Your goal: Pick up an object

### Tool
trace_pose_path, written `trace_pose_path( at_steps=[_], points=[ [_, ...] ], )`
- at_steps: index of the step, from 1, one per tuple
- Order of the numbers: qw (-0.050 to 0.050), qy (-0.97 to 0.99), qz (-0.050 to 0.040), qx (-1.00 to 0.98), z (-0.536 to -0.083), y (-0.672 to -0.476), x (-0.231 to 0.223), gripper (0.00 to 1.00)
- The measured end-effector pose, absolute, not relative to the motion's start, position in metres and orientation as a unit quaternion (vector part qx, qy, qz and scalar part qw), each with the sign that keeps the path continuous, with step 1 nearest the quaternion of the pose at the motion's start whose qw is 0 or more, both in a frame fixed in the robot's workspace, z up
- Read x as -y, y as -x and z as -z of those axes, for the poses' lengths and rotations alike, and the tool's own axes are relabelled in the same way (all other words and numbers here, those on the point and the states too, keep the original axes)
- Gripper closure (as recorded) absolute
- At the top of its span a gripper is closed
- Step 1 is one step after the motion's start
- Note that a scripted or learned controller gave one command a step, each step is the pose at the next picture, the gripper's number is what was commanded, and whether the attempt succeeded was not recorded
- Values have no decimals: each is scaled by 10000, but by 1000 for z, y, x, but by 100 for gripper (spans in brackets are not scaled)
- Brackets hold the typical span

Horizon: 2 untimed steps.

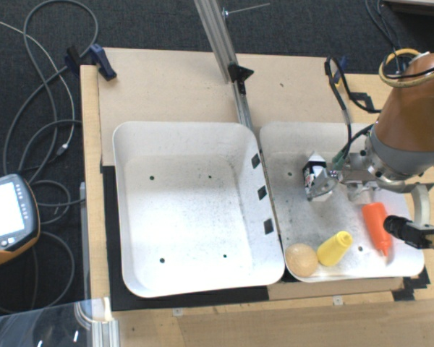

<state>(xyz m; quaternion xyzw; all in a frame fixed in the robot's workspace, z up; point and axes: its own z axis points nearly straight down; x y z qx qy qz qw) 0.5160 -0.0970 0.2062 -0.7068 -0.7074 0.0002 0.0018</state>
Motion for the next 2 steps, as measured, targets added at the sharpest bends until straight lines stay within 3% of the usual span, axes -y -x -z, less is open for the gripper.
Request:
trace_pose_path(
  at_steps=[1, 2],
  points=[
    [10, 7069, 1, 7073, -206, -516, 97, 0],
    [45, 7071, -22, 7070, -145, -510, 91, 0]
  ],
)
